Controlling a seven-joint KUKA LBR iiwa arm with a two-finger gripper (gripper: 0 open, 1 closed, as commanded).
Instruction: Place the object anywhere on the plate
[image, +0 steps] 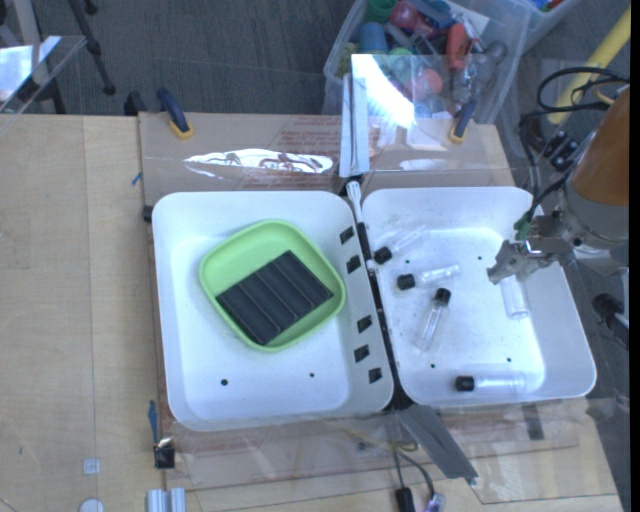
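In the camera view, the gripper (507, 266) is seen low over the right bin (560, 375), near that bin's far right part, with the grey arm (600, 215) reaching in behind it from the right. How far apart the claw stands cannot be told from this slant, and nothing can be made out held in it.

Just below the gripper, nearly touching it in the picture, a clear vial (514, 299) is seen lying on the bin floor. To the left of the gripper, a vial with a black cap (433, 316) is laid at a slant, and a small black cap (405, 282) is found beside another clear vial (440, 272). A further clear vial (398, 244) lies farther left and slightly up, near the divider. Well below the gripper, a black-capped vial (490, 382) is laid along the near wall.

Far to the left of the gripper, in the left bin (180, 390), the green plate (225, 262) is set, with a dark ribbed mat (273, 296) lying on it.
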